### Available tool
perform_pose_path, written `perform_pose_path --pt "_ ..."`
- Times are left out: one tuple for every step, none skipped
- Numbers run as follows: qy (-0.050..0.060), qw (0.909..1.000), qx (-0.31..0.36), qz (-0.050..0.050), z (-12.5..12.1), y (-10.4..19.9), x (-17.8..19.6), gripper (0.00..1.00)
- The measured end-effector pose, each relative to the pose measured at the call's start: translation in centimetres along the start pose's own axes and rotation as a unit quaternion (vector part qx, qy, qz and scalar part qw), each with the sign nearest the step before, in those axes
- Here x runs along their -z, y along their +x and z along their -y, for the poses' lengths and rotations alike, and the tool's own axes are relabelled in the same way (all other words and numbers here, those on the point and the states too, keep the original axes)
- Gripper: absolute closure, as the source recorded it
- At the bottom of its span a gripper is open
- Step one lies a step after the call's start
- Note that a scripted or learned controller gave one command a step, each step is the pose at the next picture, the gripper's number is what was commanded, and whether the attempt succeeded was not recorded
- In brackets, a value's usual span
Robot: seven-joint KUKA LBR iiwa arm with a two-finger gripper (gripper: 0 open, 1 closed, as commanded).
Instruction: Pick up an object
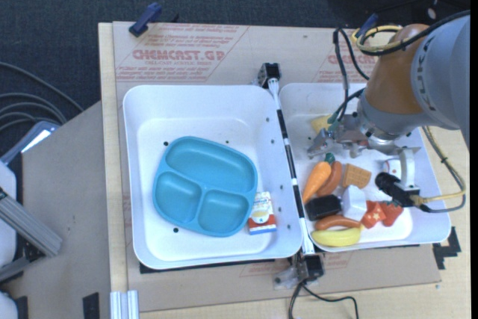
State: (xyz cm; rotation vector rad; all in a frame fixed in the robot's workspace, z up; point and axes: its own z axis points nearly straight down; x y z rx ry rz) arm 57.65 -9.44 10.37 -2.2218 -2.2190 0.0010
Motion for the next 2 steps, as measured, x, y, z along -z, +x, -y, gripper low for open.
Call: perform_pose_path --pt "0.001 1.0000 0.000 0.000 -0.19 -1.24 -1.94 0.00" --pt "0.000 1.0000 0.000 0.000 -0.24 -1.21 -0.95 1.00"
